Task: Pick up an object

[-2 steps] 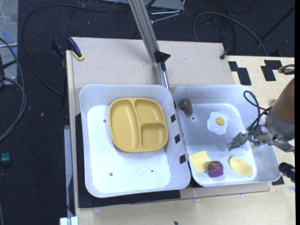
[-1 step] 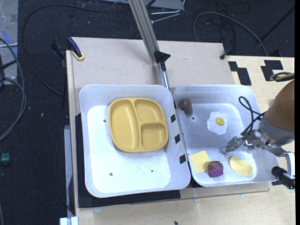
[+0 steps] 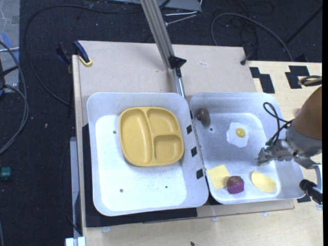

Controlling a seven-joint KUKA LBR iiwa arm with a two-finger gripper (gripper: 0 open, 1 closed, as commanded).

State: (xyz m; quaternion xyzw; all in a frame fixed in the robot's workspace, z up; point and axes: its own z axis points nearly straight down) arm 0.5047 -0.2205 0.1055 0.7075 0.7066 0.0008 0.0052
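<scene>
Right bin [image 3: 220,102] has open floor in the middle; fried egg [image 3: 238,134], brown lump [image 3: 203,116], cheese slice [image 3: 219,176], purple piece [image 3: 235,184] and yellow piece [image 3: 263,182] crowd the edges. Divided yellow plate [image 3: 151,136] hogs the left bin's [image 3: 102,188] top half.

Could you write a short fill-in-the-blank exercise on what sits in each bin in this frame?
1. The yellow divided tray sits in the ____ bin.
2. The fried egg lies in the right bin, near its ____ side in the picture.
3. The purple object lies directly beside the yellow ____.
4. The gripper hangs over the ____ bin, above the pale yellow oval piece in the picture.

Missing words: left; far; square; right
</scene>
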